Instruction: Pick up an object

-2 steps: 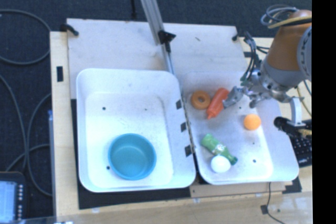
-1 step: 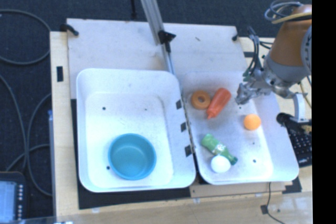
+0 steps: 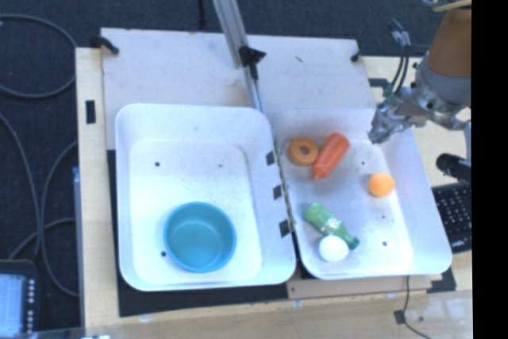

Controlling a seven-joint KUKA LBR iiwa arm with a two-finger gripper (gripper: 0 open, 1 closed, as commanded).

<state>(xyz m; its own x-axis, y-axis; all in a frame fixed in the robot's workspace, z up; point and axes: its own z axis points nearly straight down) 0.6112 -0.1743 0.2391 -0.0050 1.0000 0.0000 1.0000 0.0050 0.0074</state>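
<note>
The pale tabletop (image 3: 182, 63) under me carries two white bins side by side, with dark carpet and cables around it. My claw (image 3: 382, 129) hangs at the right bin's (image 3: 425, 246) far rim; I cannot tell how it stands. Below lie an orange ball (image 3: 382, 185), carrot (image 3: 330, 156), ring (image 3: 302, 152), green bottle (image 3: 329, 223) and white ball (image 3: 333, 248). A blue bowl (image 3: 200, 236) sits in the left bin (image 3: 139, 131).

1 fixed camera looks down at a slant over both white bins (image 3: 135, 171) from above.
</note>
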